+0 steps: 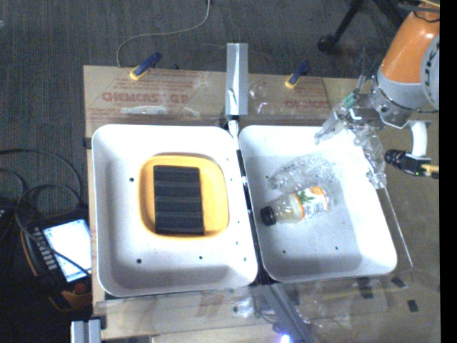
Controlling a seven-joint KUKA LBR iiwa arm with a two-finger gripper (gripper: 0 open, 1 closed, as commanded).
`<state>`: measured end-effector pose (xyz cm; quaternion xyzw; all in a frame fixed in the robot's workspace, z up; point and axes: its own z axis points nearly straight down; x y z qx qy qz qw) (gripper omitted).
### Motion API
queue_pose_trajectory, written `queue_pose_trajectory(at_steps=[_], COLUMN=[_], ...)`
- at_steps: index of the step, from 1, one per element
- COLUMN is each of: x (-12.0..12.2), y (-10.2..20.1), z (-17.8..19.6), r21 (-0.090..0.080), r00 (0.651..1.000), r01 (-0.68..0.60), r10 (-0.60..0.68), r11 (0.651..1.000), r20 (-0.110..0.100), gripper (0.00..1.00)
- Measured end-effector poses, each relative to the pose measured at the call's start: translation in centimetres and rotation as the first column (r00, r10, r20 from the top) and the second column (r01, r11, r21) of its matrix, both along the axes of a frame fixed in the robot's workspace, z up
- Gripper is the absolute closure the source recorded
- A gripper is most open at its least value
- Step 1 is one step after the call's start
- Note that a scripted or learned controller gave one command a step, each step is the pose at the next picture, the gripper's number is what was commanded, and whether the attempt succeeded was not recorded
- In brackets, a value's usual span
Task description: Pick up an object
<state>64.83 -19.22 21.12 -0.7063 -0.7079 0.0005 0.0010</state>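
The clear-fingered two-finger gripper [355, 131] hangs over the right white bin's [371, 256] far corner, its opening impossible to judge. Below-left lies a clear plastic bottle [298, 204] beside crumpled wrap [303, 170]; slick, round plastic could roll free.

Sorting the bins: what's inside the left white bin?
The left white bin holds a yellow rectangular tray with a black ribbed block on top. Whatever lies under the block is covered.
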Motion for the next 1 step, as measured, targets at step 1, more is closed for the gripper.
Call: queue_pose_trajectory(at_steps=[1], x=[-3.23], y=[-2.52], z=[-11.09], r21=[-0.001], r00=[0.954], r01=[-0.301], r10=[0.301], r11=[0.954], r20=[0.007], gripper=[0.00])
